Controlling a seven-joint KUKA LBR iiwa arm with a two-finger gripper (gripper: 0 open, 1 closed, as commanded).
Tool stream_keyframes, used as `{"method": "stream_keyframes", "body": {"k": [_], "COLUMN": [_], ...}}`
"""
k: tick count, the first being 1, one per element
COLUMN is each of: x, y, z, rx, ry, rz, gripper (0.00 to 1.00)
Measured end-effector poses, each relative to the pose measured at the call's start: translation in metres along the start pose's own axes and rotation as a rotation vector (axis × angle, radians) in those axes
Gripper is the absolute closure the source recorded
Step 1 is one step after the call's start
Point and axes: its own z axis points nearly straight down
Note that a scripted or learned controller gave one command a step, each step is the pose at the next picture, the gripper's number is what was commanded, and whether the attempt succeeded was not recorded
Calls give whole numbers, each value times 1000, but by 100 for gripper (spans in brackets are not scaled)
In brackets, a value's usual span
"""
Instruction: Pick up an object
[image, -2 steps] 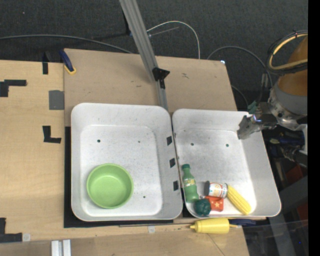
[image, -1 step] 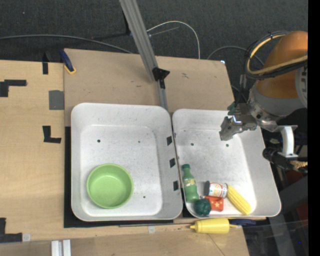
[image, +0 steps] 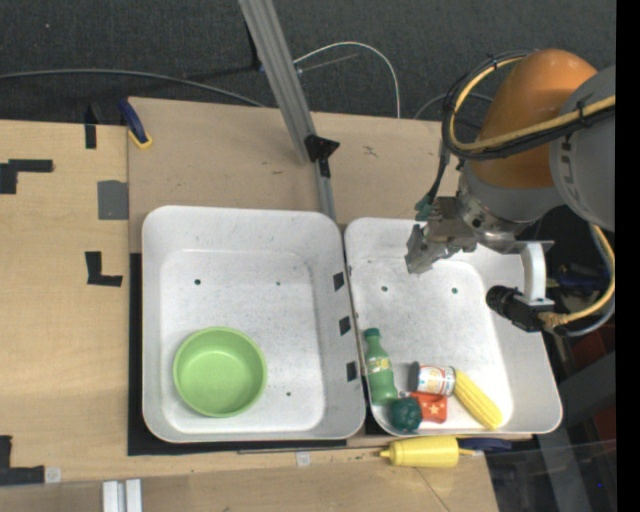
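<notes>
One green bottle (image: 378, 366) is seen lying well below the gripper (image: 420, 252), long axis running away from it, cap toward it; gripper opening cannot be told, nothing seen held.

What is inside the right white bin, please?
Right bin holds a green bottle, a small can, a corn cob and a dark green object partly covering something red.

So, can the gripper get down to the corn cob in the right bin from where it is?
Probably yes. The gripper hangs over the right bin's far end, with bare floor between it and the corn cob. The can lies close beside the cob, so a grasp may be tight.
</notes>
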Motion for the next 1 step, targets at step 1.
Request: {"method": "stream_keyframes", "body": {"k": [1], "x": [55], "y": [21], "z": [6], "rx": [0], "ry": [-1], "rz": [-1], "gripper": [100]}}
